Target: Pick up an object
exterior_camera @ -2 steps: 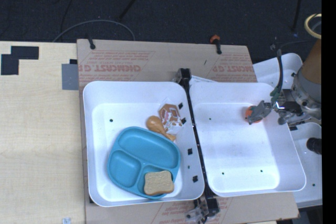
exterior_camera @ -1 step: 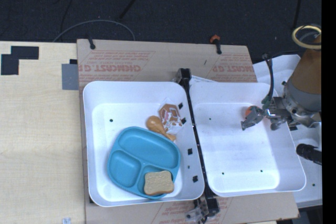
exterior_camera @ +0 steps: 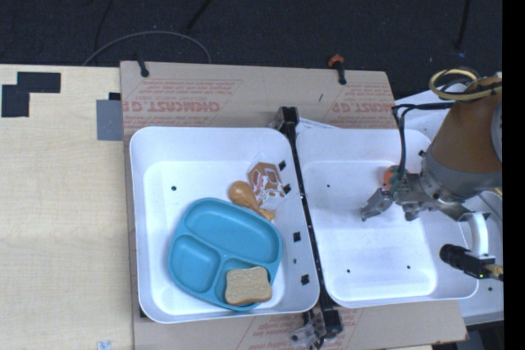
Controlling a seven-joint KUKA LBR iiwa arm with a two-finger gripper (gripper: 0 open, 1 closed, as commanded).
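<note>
My gripper [exterior_camera: 389, 212] hangs over the right bin [exterior_camera: 373, 275], toward its middle right, with its two fingers spread open and only white bin floor between them. In the left bin [exterior_camera: 156, 176] lies a blue divided plate [exterior_camera: 209, 246] with a slice of bread [exterior_camera: 248, 285] in its near compartment. A tan drumstick-shaped piece [exterior_camera: 246, 197] and a small clear packet with a brown print [exterior_camera: 267, 180] rest just beyond the plate, near the divider. All of these lie well to the left of the gripper.
A black clip rail [exterior_camera: 299, 209] runs between the two bins. Cardboard [exterior_camera: 246, 94] lies under the bins. The arm's grey body [exterior_camera: 463, 152] and cables [exterior_camera: 402, 135] cover the right bin's far right side. A small orange and green part [exterior_camera: 392, 175] sits by the wrist.
</note>
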